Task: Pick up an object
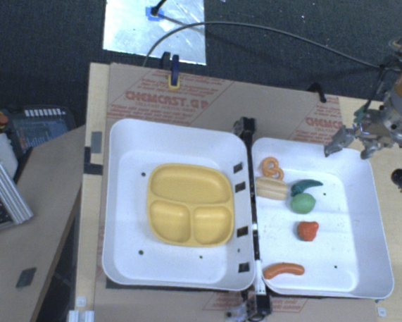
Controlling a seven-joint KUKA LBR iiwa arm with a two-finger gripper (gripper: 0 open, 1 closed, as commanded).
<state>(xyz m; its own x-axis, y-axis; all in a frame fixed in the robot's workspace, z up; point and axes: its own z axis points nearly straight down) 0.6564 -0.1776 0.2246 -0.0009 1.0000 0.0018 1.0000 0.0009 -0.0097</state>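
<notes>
The pincer (350, 141) hangs above the far right corner of the right-hand shallow white bin (373, 209), its two fingers spread apart with nothing between them.

Contents of the right bin: an orange pretzel-shaped toy (272, 168) at the far left, touching a pale beige bread-like stick (271, 190) just nearer the camera. A dark teal curved toy pepper (307, 185) lies touching a round green toy fruit (303, 203). A small red toy strawberry (307, 231) sits apart, near the bin's middle. An orange toy sausage (284, 270) lies alone near the front edge. The left-hand shallow white bin (124, 185) holds a yellow three-compartment plastic tray (190, 204).

Handling assessment: the items appear to be light, rigid or slightly yielding moulded toys with smooth, possibly slippery surfaces. The red toy strawberry is the likeliest target: isolated, compact, open on all sides. Grip across its widest part. The round green fruit may roll; the sausage should be taken across its narrow middle.
</notes>
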